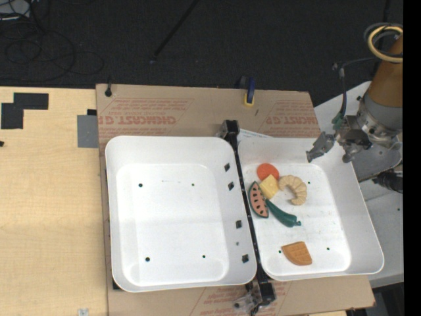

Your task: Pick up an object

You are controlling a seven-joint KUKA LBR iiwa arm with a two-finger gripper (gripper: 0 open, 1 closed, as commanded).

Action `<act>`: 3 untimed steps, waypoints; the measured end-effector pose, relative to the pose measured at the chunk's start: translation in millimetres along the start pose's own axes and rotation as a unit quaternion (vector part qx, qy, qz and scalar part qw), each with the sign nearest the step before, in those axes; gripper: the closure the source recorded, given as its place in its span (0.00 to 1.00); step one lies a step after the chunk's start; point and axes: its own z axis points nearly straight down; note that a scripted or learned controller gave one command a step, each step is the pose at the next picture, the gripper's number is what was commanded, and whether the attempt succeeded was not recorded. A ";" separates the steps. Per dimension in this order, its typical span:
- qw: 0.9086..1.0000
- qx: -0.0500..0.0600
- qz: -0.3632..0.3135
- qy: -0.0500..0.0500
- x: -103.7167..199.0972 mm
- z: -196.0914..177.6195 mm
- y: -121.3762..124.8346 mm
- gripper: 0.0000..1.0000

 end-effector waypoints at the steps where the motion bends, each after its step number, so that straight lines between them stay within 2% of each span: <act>1: 1.000 0.009 0.003 0.003 -29.0 121.8 -88.5 0.00; 2: 1.000 0.000 -0.001 0.000 -6.6 147.2 -34.5 0.00; 3: 1.000 -0.001 -0.001 0.000 -29.6 146.3 -10.1 0.00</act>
